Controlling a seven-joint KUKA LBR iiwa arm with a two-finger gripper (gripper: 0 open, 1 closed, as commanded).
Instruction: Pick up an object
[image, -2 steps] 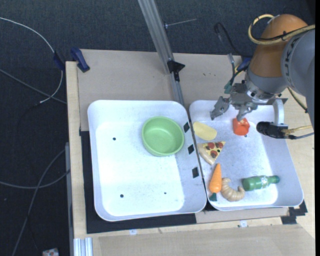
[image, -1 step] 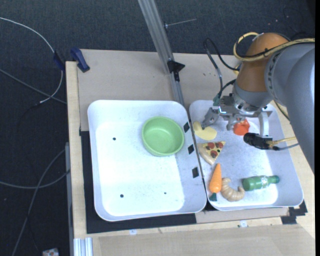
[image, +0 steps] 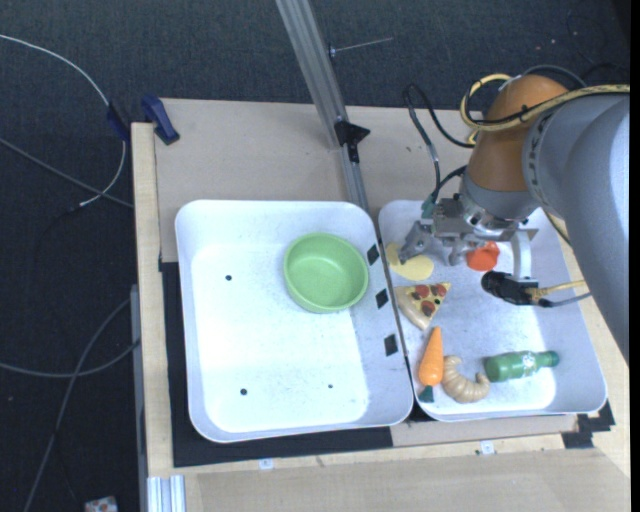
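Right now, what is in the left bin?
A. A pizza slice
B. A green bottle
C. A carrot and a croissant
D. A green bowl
D. The green bowl sits alone toward the far right part of the left bin, while the carrot, croissant, green bottle and pizza slice all lie in the right bin, where the end effector is working.

Pale yellow piece (image: 416, 267), right bin's (image: 575, 345) top-left
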